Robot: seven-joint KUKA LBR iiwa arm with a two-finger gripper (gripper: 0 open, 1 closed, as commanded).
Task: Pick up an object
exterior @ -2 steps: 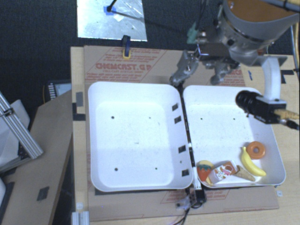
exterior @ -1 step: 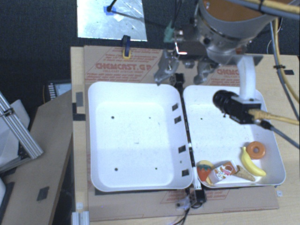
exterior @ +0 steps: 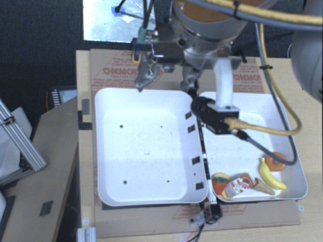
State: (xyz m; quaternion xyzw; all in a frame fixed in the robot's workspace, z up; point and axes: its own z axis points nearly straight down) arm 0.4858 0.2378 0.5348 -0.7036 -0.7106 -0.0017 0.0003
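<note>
Yellow curved toy banana (exterior: pixel 271 174) lies in the near right corner of the right shallow white plastic bin (exterior: pixel 299 188), untouched.
Beside it sit a small orange round toy (exterior: pixel 275 161), a red-and-orange round toy fruit (exterior: pixel 220 183), a small white-and-red packet (exterior: pixel 239 184) and a tan cone-shaped piece (exterior: pixel 264 187), crowded together so their edges are hard to separate. The left white bin (exterior: pixel 108 135) adjoins the right one on the brown cardboard-covered table (exterior: pixel 121 64). The grey arm with its orange band (exterior: pixel 222 4) is cut off by the top edge and hides much of the right bin's far side. The claw (exterior: pixel 146 79) hangs over the left bin's far rim, well apart from the toys; whether it is open or closed I cannot tell.
</note>
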